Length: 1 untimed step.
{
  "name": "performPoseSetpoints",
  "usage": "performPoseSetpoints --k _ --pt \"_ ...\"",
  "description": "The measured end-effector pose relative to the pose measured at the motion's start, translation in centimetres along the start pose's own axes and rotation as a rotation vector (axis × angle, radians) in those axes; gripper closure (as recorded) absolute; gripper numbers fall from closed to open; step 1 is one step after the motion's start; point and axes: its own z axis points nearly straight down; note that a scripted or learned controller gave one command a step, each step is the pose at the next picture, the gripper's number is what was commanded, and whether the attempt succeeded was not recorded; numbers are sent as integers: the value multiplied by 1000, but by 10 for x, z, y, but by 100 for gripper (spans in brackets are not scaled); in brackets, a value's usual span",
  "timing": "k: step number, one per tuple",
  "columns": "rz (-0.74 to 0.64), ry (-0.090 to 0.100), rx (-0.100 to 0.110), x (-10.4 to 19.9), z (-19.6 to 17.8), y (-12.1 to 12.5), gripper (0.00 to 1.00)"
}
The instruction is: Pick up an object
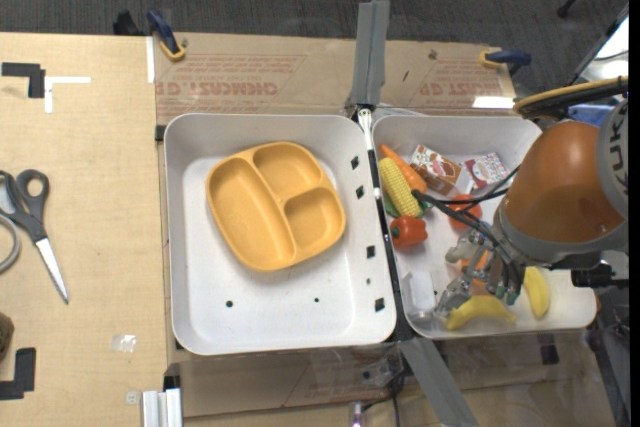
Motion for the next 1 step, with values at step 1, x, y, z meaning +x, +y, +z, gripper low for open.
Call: performPoseSetpoints --k 1 --pt "127 -3 -1 -54 -1 24 0"
